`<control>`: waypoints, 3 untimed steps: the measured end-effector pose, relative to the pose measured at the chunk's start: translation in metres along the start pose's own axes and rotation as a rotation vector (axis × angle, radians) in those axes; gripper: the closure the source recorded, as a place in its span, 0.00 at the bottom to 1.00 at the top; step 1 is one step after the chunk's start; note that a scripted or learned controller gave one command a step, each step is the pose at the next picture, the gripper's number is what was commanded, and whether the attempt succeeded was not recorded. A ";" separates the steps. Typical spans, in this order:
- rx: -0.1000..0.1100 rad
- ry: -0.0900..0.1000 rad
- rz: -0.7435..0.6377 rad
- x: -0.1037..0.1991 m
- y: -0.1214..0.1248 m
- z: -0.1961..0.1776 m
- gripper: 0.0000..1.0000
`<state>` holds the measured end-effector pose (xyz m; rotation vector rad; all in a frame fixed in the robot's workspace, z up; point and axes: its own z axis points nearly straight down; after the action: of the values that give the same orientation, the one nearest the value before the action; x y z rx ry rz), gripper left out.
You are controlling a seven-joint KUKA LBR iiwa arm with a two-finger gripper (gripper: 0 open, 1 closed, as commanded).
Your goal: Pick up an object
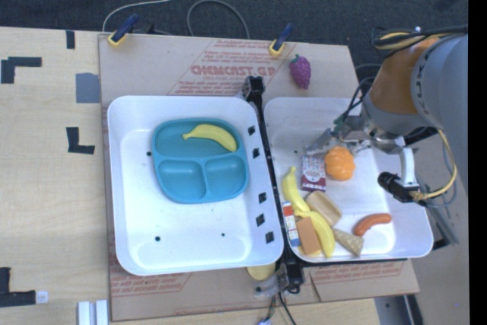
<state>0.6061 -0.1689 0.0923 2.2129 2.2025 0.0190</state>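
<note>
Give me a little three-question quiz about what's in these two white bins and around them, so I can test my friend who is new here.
1. True or false: the banana on the blue divided plate lies in the left bin.
2. Which thing lies outside both bins on the cardboard? A. the purple grapes B. the sausage C. the orange
3. Fill in: the gripper is over the ____ bin, close to the orange.

Key: 1 true; 2 A; 3 right.
</note>
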 end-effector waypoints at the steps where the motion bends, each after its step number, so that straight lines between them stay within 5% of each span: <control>1: 0.006 0.002 -0.005 0.001 0.000 -0.009 1.00; 2: 0.007 0.002 -0.005 0.001 0.000 -0.008 0.00; 3: 0.008 0.002 -0.002 0.004 -0.040 0.002 0.00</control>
<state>0.5659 -0.1646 0.0894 2.2154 2.2105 0.0125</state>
